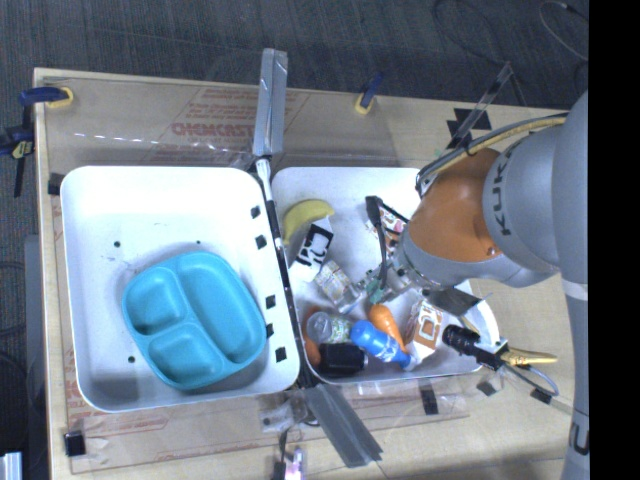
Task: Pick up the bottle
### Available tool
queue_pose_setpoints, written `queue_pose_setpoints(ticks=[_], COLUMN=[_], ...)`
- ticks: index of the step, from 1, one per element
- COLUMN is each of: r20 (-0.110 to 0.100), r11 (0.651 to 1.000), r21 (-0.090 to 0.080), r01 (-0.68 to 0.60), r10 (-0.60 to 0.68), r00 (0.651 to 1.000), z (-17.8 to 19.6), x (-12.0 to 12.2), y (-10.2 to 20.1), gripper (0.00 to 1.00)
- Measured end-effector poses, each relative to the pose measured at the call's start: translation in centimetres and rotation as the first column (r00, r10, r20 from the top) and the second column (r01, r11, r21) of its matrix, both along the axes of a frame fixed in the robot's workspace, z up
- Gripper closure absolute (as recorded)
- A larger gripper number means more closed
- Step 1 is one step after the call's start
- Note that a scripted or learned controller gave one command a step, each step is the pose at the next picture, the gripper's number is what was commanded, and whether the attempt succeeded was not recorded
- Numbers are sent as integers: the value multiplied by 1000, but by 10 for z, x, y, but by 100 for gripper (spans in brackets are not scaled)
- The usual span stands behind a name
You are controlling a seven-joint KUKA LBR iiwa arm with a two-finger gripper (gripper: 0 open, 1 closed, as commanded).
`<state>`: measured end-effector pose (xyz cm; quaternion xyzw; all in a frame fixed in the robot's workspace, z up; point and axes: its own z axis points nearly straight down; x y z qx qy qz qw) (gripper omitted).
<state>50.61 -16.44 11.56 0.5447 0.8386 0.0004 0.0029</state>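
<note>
Blue bottle point(381, 344) lying near the right bin's point(330, 180) front wall, amid clutter, toward seven o'clock of the gripper point(388, 276). Jaw state: cannot tell. Best approached low, squarely across its body, clear of the carrot point(385, 320) touching it.

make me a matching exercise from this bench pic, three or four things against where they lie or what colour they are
Things:
1. divided tray
2. bottle
3. banana
4. carrot-like piece

Descriptions:
a. yellow, near the far edge of the right bin
b. blue, near the right bin's front edge
c. orange, just behind the bottle
d. light blue, alone in the left bin

Pairs: 1-d, 2-b, 3-a, 4-c
</note>
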Motion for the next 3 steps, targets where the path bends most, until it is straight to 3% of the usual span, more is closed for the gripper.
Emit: queue_pose_setpoints(ticks=[1, 2, 3], r20=[-6, -6, 44], r11=[984, 984, 969], r21=[2, 2, -39], r01=[-176, -176, -244], r10=[176, 176, 245], r00=[984, 984, 968], z=[21, 21, 1], x=[5, 5, -13], y=[-15, -15, -15], gripper=[100, 0, 0])
